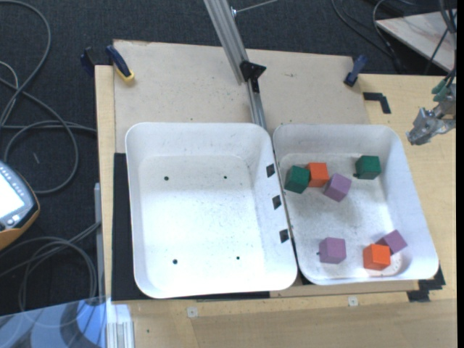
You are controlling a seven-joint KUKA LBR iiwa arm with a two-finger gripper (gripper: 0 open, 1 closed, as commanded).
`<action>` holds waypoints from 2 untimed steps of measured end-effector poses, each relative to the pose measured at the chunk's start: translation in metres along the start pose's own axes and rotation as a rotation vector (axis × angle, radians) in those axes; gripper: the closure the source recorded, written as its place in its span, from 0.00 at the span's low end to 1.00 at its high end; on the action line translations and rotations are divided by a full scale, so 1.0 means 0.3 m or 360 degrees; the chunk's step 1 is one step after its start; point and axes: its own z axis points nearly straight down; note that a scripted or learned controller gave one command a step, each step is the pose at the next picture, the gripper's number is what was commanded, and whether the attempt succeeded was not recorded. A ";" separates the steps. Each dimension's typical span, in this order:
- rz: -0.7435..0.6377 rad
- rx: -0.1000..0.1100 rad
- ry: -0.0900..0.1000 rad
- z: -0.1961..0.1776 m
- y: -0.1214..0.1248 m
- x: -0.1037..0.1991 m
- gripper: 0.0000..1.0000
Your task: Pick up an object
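We see the gripper (429,125) at the right edge of the frame, just outside the upper right corner of the right bin (413,194), over the table (181,85); it carries nothing, and we cannot tell how its tips are set. In that bin, along the top, a green block (297,179) touches an orange block (317,174), with a purple block (337,187) just beside them and another green block (368,167) further right; lower down lie a purple block (332,250), an orange block (376,256) and a purple block (394,241) touching it. The left bin (145,194) sits beside it.
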 end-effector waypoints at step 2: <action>0.0006 0.0009 0.0012 -0.171 -0.046 0.091 1.00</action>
